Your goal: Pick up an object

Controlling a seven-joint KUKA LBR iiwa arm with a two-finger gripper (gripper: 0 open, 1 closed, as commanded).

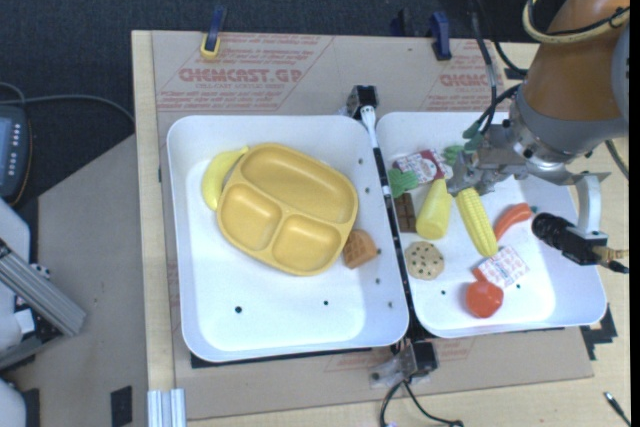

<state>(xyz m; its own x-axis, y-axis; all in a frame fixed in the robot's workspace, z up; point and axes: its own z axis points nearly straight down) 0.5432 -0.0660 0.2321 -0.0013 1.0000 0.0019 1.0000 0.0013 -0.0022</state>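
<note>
The gripper (478, 173) hangs low over the right bin (570, 310), at right of frame, just above the toy corn cob (477, 221); whether it is wide or narrow I cannot tell. A yellow divided tray (285, 207) fills the left bin (200, 295).

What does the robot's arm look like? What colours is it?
The arm is chunky and rounded, like a fat tube. Its top part is shiny orange, and below that it turns grey. Thin black cables run down beside it. At the bottom sits the gripper, a darker grey metal part with small bits and wires on it.
</note>
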